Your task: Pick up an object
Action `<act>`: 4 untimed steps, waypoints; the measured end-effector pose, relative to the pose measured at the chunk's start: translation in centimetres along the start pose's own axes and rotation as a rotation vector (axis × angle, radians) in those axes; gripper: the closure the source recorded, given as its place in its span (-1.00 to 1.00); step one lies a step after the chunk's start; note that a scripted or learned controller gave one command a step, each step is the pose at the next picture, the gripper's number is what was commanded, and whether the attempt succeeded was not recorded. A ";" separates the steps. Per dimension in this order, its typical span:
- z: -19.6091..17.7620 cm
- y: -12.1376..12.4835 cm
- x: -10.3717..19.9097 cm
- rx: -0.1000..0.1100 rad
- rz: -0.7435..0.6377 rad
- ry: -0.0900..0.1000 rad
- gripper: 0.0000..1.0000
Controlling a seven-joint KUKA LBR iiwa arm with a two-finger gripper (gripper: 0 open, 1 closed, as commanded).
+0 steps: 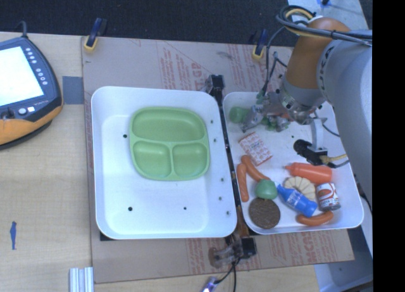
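Observation:
My gripper [268, 117] hangs low over the far end of the right bin [354, 218], the arm coming down from the upper right. A small green round object [236, 114] lies just to its left, apart from it. Nearer the camera in that bin lie a red-and-white packet [255, 147], two orange sausages [245, 178], a green lime-like ball [266, 189], a brown round patty [264, 213], a blue bottle [297, 201], an orange carrot [309, 171] and a small can [327, 196]. Nothing visibly sits in the gripper.
The left bin [114, 208] holds a green divided plate [169, 142]. A teach pendant [25, 94] lies on the bench at the far left. Clamps [93, 35] sit at the cardboard's back edge.

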State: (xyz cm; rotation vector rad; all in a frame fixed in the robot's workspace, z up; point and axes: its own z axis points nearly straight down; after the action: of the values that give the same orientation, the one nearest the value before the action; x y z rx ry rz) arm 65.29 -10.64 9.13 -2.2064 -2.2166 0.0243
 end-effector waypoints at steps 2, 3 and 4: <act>0.3 -11.6 0.9 -0.013 0.001 0.000 -1.00; 0.1 -6.2 1.0 -0.017 0.002 0.002 -1.00; -9.9 -9.7 2.9 -0.018 0.001 0.001 -1.00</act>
State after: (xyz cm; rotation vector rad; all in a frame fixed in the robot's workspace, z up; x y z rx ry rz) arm 55.81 -7.72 19.24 -2.2155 -2.2243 0.0026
